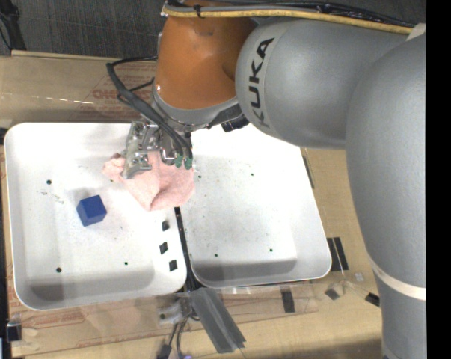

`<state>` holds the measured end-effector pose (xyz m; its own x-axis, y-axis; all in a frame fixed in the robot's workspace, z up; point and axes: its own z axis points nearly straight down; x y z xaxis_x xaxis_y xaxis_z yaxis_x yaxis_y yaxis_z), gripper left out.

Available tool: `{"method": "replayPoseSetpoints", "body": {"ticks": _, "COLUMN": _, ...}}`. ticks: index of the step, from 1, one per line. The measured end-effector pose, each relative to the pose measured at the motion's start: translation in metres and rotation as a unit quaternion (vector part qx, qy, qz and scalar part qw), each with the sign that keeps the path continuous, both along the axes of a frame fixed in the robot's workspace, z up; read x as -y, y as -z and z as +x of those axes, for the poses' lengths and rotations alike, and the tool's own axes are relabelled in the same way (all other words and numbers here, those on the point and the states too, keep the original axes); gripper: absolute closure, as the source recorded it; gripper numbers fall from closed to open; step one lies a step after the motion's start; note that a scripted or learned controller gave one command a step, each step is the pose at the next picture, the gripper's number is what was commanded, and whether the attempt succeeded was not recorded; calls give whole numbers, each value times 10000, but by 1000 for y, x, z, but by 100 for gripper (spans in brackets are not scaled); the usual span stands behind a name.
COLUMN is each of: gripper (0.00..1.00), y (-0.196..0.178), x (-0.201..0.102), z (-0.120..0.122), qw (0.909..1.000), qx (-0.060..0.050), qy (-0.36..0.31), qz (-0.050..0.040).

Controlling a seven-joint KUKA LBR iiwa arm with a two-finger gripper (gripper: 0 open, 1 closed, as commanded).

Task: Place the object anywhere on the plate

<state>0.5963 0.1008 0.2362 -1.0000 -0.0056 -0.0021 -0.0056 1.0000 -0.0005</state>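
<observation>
A small blue block [91, 209] lies on the floor of the left bin [31, 155], left of its middle. A pink, flattish plate [167, 189] rests at that bin's right side, close to the divider between the bins. My gripper [155, 155] hangs over the plate's upper edge and covers part of it. Its metal fingers [138, 154] stand apart, open, with only the pink surface showing between them. The blue block sits well to the lower left of the gripper, untouched.
The right bin [255, 223] lies beside the left one, and the big grey arm [322, 73] with its orange band [195, 51] covers its upper part. Brown cardboard [60, 81] borders the bins at the back.
</observation>
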Motion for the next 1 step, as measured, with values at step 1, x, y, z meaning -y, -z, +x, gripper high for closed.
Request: {"method": "replayPoseSetpoints", "body": {"ticks": 1, "gripper": 100, "y": 3, "x": -51, "z": 14, "qw": 10000, "qx": -1, "qy": -17, "qz": 2}}
